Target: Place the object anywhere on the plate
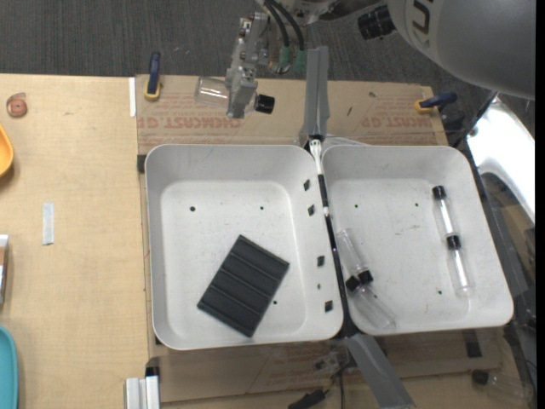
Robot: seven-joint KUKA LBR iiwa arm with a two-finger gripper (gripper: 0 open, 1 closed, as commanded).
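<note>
A black ridged rectangular plate (244,285) lies flat and askew in the front of the left bin (170,177). My gripper (241,102) hangs high over the back rim of that bin, above the cardboard. It is shut on a clear tube (211,90) held crosswise. The tube's see-through body sticks out to the left of the fingers and its black cap (264,103) to the right. The plate sits well in front of the gripper and below it.
The right bin (485,228) holds two more clear tubes with black caps, one (450,241) near its right wall and one (359,275) by its front left corner. Clamps (152,75) (430,102) pin the cardboard behind the bins. An orange dish (4,156) sits at the far left.
</note>
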